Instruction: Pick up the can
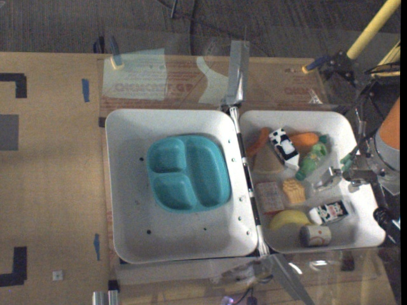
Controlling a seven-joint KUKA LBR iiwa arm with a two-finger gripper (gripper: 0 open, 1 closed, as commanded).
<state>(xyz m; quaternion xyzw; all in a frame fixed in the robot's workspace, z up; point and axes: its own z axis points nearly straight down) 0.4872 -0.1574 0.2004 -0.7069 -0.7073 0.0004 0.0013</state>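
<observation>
The can (316, 235) is a small tan cylinder with a dark end. It lies on its side near the front edge of the right bin (365, 230), just right of a yellow banana (289, 219). My gripper (331, 179) hangs over the right side of that bin, behind the can and apart from it, with a small cow-print carton (332, 213) between them. Nothing shows in the gripper. The arm's orange band (394, 131) is at the far right.
The right bin also holds a second cow-print carton (283, 146), a carrot (304, 139), a green bottle (311, 161), a cracker (294, 190) and a waffle-like square (271, 196). A teal divided plate (189, 172) lies in the left bin (127, 221).
</observation>
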